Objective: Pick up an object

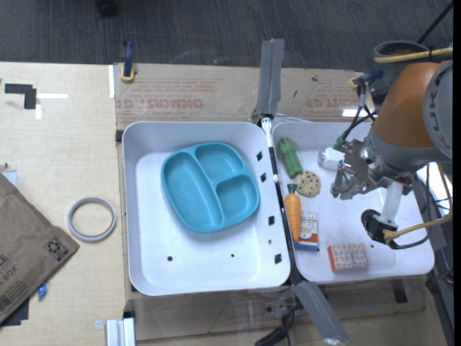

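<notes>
- one fixed view, looking down at a slant on a desk with two shallow white bins set side by side.
- left bin: a teal divided plate with three compartments lies roughly in the middle, flat on the floor of the bin.
- right bin: several small things, mostly along its left wall.
- a green toy vegetable lies near the far left corner, long axis running away from the camera.
- a round cookie with dark chips sits just beside the near end of the green piece.
- an orange toy carrot lies against the divider between the bins, just below the cookie.
- a small carton with white, orange and blue print lies just right of the carrot, touching or nearly so.
- a small red-patterned box lies flat near the front of the right bin, apart from the carton.
- arm comes in from the right, orange band above the wrist; the hand hangs over the middle of the right bin, right of the cookie.
- hand state: cannot tell whether the fingers are spread or pressed together; nothing visible between them.
- a small white piece shows just beyond the hand; identity unclear.
- on the desk left of the bins: a grey tape ring and a brown cardboard box at the edge.
</notes>
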